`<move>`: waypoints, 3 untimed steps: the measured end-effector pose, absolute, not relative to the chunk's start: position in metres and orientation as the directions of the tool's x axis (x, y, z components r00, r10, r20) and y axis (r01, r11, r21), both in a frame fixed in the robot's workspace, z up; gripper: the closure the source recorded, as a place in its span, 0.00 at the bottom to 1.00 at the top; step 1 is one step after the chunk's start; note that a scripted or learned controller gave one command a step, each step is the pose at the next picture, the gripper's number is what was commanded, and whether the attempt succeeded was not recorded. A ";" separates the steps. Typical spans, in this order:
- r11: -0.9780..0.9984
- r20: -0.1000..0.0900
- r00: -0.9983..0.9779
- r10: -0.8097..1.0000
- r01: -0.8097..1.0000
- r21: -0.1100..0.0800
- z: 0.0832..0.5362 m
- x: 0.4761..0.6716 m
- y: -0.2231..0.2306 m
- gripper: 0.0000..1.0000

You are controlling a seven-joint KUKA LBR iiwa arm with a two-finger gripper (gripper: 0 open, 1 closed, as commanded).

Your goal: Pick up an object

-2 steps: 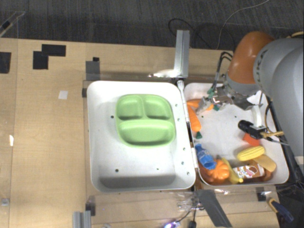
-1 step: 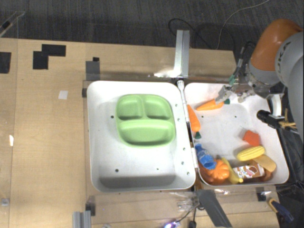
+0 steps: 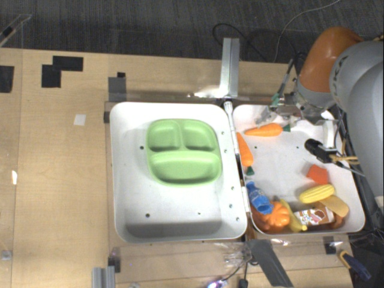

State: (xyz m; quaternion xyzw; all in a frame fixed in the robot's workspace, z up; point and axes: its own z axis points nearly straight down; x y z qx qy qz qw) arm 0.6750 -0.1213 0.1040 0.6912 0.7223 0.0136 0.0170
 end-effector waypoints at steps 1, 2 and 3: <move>0.049 -0.003 -0.049 0.999 0.999 0.016 0.101 0.668 -0.120 1.00; 0.054 -0.004 -0.054 0.999 0.998 0.022 0.113 0.671 -0.119 1.00; 0.006 0.001 -0.006 1.000 1.000 0.008 0.215 0.655 -0.056 1.00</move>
